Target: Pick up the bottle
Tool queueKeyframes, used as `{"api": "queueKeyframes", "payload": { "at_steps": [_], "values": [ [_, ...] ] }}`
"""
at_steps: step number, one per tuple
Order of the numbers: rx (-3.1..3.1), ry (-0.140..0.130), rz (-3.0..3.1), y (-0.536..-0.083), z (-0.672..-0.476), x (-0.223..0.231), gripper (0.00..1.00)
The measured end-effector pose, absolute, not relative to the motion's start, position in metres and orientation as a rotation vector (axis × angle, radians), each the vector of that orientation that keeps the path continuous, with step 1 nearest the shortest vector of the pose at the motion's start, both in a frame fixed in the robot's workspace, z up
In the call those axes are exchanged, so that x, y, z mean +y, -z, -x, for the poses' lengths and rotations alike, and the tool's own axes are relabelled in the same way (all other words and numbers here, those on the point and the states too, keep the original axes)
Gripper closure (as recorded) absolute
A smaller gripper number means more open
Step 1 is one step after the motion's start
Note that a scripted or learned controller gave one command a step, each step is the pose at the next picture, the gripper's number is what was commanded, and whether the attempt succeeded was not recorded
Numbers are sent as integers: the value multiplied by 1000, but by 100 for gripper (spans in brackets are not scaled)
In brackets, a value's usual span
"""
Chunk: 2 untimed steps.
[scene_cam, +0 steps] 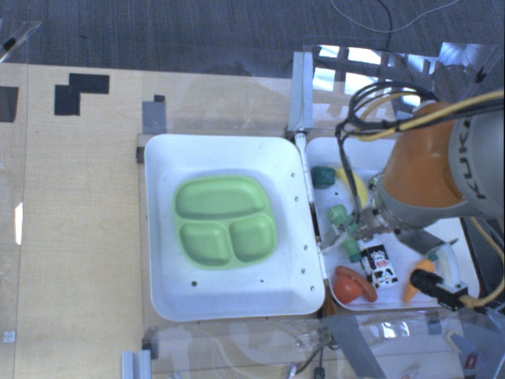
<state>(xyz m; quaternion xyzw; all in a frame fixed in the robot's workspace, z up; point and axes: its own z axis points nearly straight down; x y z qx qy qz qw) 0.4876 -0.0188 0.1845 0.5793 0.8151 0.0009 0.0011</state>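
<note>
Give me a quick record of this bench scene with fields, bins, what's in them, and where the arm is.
left bin: holds a green divided tray
right bin: holds small items, among them a teal piece, a red-orange piece, a black-and-white carton, an orange piece
arm: over the right bin
gripper: low by that bin's left wall
bottle: cannot tell which item

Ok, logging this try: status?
Gripper low in right bin, by green toy. Bottle not distinguishable. Red toy, cow-print carton crowd close.
</note>
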Motion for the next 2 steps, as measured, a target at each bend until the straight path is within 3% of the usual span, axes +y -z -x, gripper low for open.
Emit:
{"api": "queueKeyframes", "payload": {
  "at_steps": [1, 2],
  "values": [
    [2601, -1, -1757, -118, -488, -90, 0],
    [2458, -11, -1939, -90, -582, -100, 0]
  ]
}}
